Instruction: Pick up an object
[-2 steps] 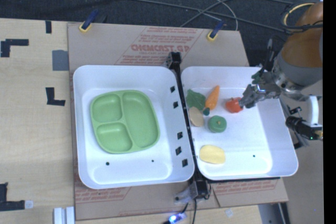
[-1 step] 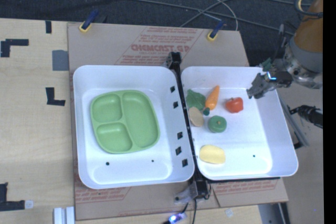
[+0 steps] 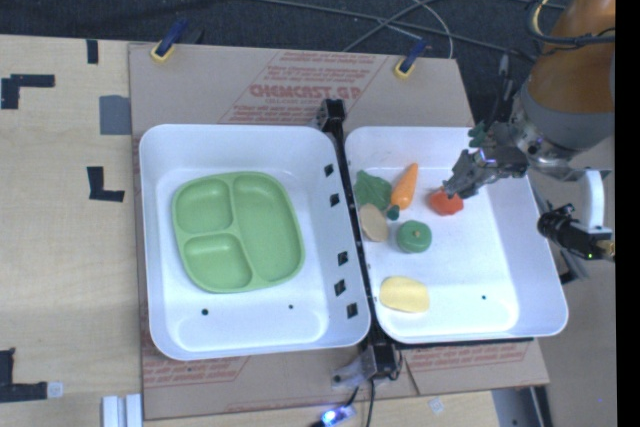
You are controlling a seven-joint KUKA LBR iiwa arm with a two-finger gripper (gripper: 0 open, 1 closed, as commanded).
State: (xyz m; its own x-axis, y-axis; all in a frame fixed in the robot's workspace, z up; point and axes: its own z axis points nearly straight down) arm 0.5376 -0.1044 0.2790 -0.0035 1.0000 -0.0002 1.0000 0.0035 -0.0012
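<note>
Right bin [image 3: 520,300], upper middle: small red toy tomato [image 3: 446,203] directly beneath gripper [image 3: 462,181]. Jaw state impossible to tell. Probably light, rigid, smooth plastic, apt to roll; best pinched across widest part. Carrot [image 3: 404,184] close alongside.

Bins [image 3: 240,140] look smooth plastic.

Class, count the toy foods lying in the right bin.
5: leaf and carrot upper left, tan piece, green round mid, yellow lower, plus red one by the gripper, making 6.
</note>
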